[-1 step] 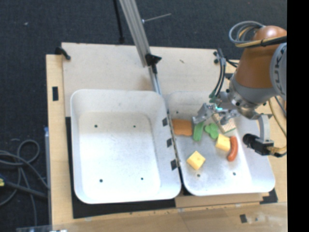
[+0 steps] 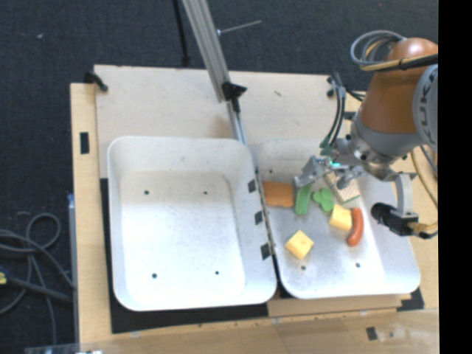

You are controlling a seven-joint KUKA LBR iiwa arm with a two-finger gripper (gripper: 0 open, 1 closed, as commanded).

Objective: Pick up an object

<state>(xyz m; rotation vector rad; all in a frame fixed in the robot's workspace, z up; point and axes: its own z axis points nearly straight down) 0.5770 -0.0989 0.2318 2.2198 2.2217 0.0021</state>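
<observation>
Yellow cube (image 2: 299, 244) in right bin (image 2: 391, 271), pincer (image 2: 327, 174) above green piece (image 2: 303, 200)

Arm (image 2: 391, 109) hangs over right bin (image 2: 391, 271) of toy food.

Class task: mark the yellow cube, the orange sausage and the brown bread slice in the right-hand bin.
Yellow cube (image 2: 299, 245), camera view, middle of its top face.
Orange sausage (image 2: 355, 227), camera view, middle of its length.
Brown bread slice (image 2: 278, 195), camera view, centre of its flat top.
</observation>
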